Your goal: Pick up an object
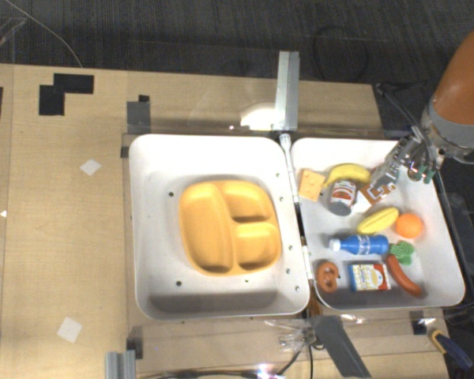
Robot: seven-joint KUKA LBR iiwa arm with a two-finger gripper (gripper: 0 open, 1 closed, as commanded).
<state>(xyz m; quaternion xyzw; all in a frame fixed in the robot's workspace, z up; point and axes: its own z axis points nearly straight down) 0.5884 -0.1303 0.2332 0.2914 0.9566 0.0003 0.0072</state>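
My gripper (383, 180) hangs over the upper right part of the right bin (450, 247), just right of a yellow banana (346, 172) and a small can with a red label (341, 196). Nothing shows between its fingers. Below it lie a yellow corn-like piece (378, 219), an orange (410, 226), a blue-and-white bottle (362, 246), a green piece (402, 252), a red sausage (404, 277), a small carton (368, 276) and a pretzel (327, 275). A cracker-like square (310, 184) lies by the bin's left wall.
The left bin (146, 212) holds a yellow divided tray (229, 226). A metal post (287, 93) stands behind the seam between the two bins. The arm's orange band (468, 77) comes in from the upper right.
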